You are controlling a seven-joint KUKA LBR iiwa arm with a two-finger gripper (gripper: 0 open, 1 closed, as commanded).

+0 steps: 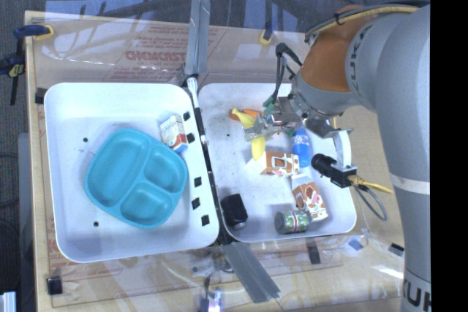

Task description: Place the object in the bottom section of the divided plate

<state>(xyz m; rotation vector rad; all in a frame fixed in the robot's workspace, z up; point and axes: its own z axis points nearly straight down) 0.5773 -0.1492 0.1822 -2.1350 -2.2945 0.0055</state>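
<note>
Looking down, we see our gripper (265, 122) low in the right bin (219, 102), right over a banana (257, 147). We cannot tell how wide it is. A blue bottle (300, 147), a small carton (281, 164), a can (292, 221) and a black block (234, 209) lie nearby. The blue plate (136, 177) sits in the left bin (66, 102), with a little box (172, 131) beside it.

the arm (398, 128) is a thick, smooth grey tube of rounded segments, with an orange band (329, 58) just above the wrist. a yellowish cable and black cables run along it near the wrist. the gripper (274, 117) is small, metallic and dark. part of a black printed marking shows near the base.
</note>
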